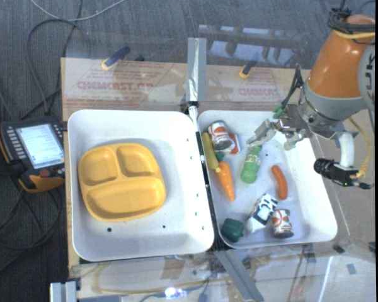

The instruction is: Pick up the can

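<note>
Camera view, looking down at a slant on two shallow white bins set side by side on the bench. The left bin (176,121) carries a yellow divided plate (121,181) with three compartments, lying near its middle. The right bin (324,222) holds the loose items. The can (223,137), red and white with a silver end, lies on its side in the bin's upper left corner, just beside the top end of a yellow stick-shaped item (209,151) that runs along the left wall. An orange carrot (225,181) lies just below the can, angled toward the bin's middle, and a green bottle (251,167) stands tilted to its right. An orange sausage-shaped piece (279,181) lies further right, apart from the bottle. Along the lower edge sit a dark green rounded object (233,229), a black-and-white carton (261,211) and a second small red-and-white can (281,223) (the last two touching). The arm (340,74), grey with an orange band, reaches in from the right; its gripper (278,131) hangs over the upper part of the right bin, to the right of the can and well apart from it. Its two fingers are spread wide, with nothing between them. A handheld control pendant (33,148) rests on the floor left of the bench.
</note>
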